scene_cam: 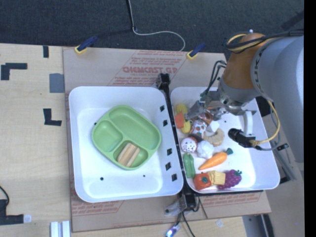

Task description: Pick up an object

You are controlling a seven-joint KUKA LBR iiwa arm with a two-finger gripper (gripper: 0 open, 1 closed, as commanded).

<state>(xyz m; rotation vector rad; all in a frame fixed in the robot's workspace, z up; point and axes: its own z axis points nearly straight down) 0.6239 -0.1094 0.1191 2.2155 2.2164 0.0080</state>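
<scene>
Nearest edge first: right bin (269, 179) has its toy food bunched toward its near-left side, a red tomato-like piece (201, 181), a yellow corn piece (216, 177) and purple grapes (232, 177) along the near rim, an orange carrot (215, 159) lying slanted just behind them, a green pickle-like piece (188, 165) against the divider. Further in, a white spotted ball (189, 145), a tan cookie-like piece (216, 137) and a yellow and orange piece (180, 118) by the far-left wall; likely just dumped in a heap, so things touch and overlap, any of them is a candidate for the pick. Left bin (79, 132) holds a green divided plate (126, 132) set at a slant, with a tan bread-like piece (128, 154) in its near compartment, well apart from the arm. Gripper (203, 108) is down over the far part of the pile in the right bin, arm (247, 68) coming in from the right, orange band above the wrist; metal bits blur into the toys below, so cannot tell how the hand is set or whether anything is in it. Looks like a descend-to-grasp step, not yet lifted. Bins sit on a cardboard sheet (148, 68) with red print, clamped at the far edge by blue and yellow clips (86, 44), on a pale wooden bench (29, 147) with black tape marks. Beyond that, dark carpet (74, 9) and a thin white cable (148, 31).
</scene>
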